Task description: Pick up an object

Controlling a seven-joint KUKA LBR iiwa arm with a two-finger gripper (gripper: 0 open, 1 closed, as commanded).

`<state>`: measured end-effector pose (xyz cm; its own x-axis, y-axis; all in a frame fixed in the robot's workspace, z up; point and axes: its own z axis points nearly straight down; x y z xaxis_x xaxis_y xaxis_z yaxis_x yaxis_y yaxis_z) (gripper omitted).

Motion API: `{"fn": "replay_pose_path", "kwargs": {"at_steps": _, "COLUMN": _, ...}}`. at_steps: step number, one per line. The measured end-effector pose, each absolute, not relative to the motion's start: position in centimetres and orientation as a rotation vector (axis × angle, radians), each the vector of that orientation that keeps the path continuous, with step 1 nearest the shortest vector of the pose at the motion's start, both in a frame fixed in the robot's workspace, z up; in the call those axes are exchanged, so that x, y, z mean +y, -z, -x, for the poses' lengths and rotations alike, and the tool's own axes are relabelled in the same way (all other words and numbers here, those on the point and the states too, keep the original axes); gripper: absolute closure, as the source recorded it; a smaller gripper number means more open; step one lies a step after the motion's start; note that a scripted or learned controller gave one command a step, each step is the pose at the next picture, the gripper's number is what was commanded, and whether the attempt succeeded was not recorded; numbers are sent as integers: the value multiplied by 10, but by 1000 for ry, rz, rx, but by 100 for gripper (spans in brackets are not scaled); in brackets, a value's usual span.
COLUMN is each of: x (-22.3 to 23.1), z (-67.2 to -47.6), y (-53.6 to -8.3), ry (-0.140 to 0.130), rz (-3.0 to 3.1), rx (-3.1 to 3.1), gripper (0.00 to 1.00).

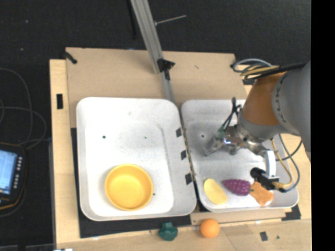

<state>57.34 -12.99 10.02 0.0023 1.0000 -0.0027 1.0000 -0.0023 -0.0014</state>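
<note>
Right of centre, my gripper hovers over the right bin, its grip impossible to read. Targets lie lower right: a yellow piece, purple grapes, an orange piece. I'd centre squarely over one before descending.

My right bin lies bare at its far half; 3 items crowd its near edge: yellow piece, purple cluster, orange piece.
</note>
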Motion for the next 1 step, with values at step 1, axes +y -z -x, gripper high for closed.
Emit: {"fn": "replay_pose_path", "kwargs": {"at_steps": 1, "x": -130, "z": -575, "y": -112, "ry": -3, "rz": -2227, "rx": 2212, "gripper": 100}}
